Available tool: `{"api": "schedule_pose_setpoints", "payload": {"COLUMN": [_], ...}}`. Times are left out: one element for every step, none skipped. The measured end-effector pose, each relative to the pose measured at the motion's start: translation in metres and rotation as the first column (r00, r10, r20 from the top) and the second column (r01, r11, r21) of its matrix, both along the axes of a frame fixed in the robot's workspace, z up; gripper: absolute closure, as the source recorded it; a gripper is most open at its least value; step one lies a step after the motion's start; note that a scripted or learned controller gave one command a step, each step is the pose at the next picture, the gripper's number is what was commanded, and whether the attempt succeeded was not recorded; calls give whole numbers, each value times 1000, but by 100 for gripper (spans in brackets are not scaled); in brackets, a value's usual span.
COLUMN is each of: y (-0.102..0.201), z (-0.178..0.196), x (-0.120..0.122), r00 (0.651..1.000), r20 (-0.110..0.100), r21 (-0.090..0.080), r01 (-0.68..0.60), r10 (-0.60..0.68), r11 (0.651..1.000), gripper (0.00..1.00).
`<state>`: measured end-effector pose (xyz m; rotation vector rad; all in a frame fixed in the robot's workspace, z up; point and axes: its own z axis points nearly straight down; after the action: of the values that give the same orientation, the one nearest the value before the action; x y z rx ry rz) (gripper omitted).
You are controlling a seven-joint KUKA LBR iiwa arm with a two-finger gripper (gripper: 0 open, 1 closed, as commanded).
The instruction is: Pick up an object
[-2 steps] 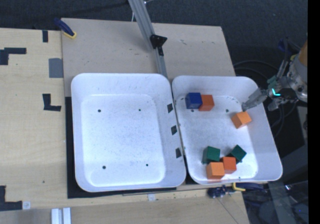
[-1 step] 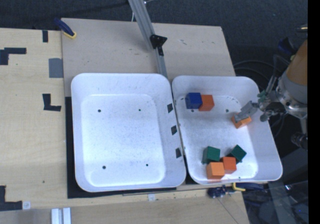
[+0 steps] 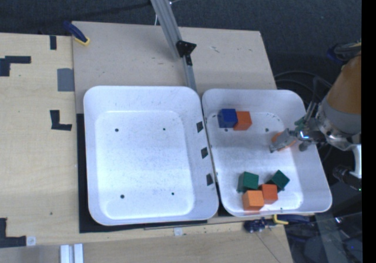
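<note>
The big flat wooden worktop (image 3: pixel 147 50) carries two shallow white plastic bins side by side. The left white bin (image 3: pixel 94 156) is the wider one. The right white bin (image 3: pixel 314 191) holds all the little blocks. The grey arm with the orange band (image 3: pixel 346 94) comes in from the right side and reaches over the right bin's right wall. At its tip is the end effector (image 3: pixel 286 140), sitting low over the right part of that bin. There seems to be a small orange thing (image 3: pixel 284 143) right at the tip, but it is too blurry to say if the end effector is holding it, or if it is wide or narrow; I cannot tell. At the far side of the bin, a small blue cube (image 3: pixel 227 118) and a small orange cube (image 3: pixel 242 121) touch each other. They lie to the left of the end effector and a bit farther away. At the near side of the bin sit two small dark green cubes (image 3: pixel 249 181), with two more orange cubes (image 3: pixel 254 199) just beside them. This bunch lies nearer than the end effector and a little left. I think the small orange thing at the tip is the closest one to pick up.
</note>
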<state>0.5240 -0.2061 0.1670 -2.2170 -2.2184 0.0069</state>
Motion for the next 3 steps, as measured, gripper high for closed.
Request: {"api": "schedule_pose_setpoints", "payload": {"y": [1, 2, 0], "z": [-44, -31, 30], "x": [-2, -1, 7], "r00": [1000, 1000, 1000], "r20": [0, 4, 12], "r21": [0, 1, -3], "r01": [-1, -2, -1], "r10": [1, 2, 1], "r11": [1000, 1000, 1000], "gripper": [0, 100, 100]}}
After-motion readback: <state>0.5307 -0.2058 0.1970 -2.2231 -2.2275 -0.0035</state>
